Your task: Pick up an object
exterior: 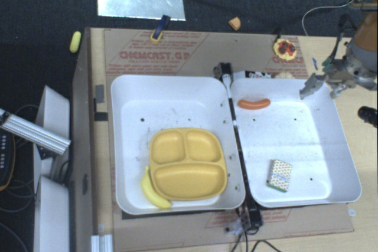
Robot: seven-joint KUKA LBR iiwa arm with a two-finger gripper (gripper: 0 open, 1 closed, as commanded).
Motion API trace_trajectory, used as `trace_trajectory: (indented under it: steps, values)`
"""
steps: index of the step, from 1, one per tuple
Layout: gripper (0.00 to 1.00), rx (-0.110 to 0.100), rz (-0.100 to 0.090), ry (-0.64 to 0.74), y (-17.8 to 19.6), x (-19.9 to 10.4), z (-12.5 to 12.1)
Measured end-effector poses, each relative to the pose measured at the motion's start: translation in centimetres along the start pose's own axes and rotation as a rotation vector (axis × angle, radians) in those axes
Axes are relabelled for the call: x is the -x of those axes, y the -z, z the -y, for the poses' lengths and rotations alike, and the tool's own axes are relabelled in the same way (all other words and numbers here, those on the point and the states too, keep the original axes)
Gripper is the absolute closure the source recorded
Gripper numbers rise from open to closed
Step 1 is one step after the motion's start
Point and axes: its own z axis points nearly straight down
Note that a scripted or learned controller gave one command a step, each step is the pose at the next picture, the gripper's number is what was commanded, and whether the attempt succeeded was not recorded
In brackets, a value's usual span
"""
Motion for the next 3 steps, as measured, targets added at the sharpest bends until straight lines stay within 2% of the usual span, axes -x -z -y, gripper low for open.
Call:
trace_trajectory:
  steps: [1, 2, 3]
  values:
    - [0.0, -0.001, 0.0, -0.002, -0.6, -0.8, 9.8]
    - [0.0, -0.001, -0.001, 0.0, -4.1, -6.8, 11.7]
    - [0.0, -0.001, -0.001, -0.002, -7.4, -8.9, 14.5]
